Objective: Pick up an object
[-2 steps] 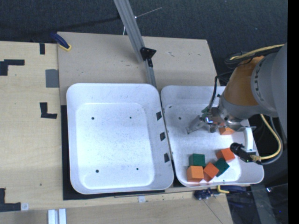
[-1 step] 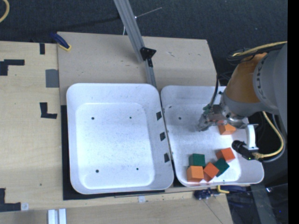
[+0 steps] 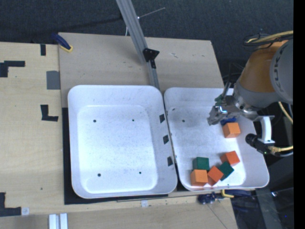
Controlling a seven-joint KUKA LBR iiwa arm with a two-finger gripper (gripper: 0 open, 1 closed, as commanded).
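Observation:
My gripper (image 3: 218,115) hangs over the upper right part of the right bin (image 3: 190,132), below the grey arm with its orange band. An orange block (image 3: 231,130) lies just to its lower right, close to the gripper tip. A small blue patch shows between the gripper and that block; I cannot tell what it is. Near the bin's front edge sits a cluster: a green block (image 3: 201,163), an orange block (image 3: 198,177), a red-orange block (image 3: 215,174), a dark green block (image 3: 226,170) and another orange block (image 3: 232,157).
The left bin (image 3: 114,142) stands beside the right one, with black clips along the shared rim. A slanted grey metal pole (image 3: 136,27) crosses the bench behind the bins. Cables hang at the arm's right side.

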